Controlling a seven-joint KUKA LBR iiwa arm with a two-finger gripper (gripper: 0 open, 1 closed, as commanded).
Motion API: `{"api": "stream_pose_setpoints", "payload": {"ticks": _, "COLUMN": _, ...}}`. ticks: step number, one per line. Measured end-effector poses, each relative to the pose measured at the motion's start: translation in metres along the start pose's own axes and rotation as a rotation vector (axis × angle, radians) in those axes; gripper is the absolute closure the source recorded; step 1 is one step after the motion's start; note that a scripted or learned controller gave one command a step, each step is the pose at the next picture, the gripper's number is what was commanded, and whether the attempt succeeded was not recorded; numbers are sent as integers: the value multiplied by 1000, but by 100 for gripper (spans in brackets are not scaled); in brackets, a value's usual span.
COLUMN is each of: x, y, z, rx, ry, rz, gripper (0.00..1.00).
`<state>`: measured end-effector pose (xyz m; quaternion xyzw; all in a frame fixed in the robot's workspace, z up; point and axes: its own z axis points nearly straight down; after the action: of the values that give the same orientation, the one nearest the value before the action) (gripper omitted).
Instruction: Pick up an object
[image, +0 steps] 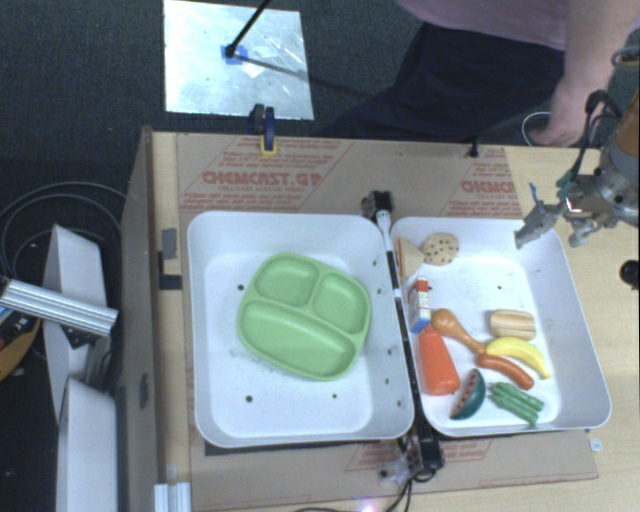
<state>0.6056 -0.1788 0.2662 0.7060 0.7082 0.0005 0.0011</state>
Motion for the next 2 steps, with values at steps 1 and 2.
{"api": "stream_pose_setpoints", "payload": {"ticks": 1, "x": -11, "y": -59, "z": 142, "rx": 17, "ry": 5, "rz": 5, "gripper": 0}}
{"api": "stream_pose_setpoints", "payload": {"ticks": 2, "x": 35, "y": -99, "z": 183, "rx": 3, "ry": 2, "rz": 2, "gripper": 0}}
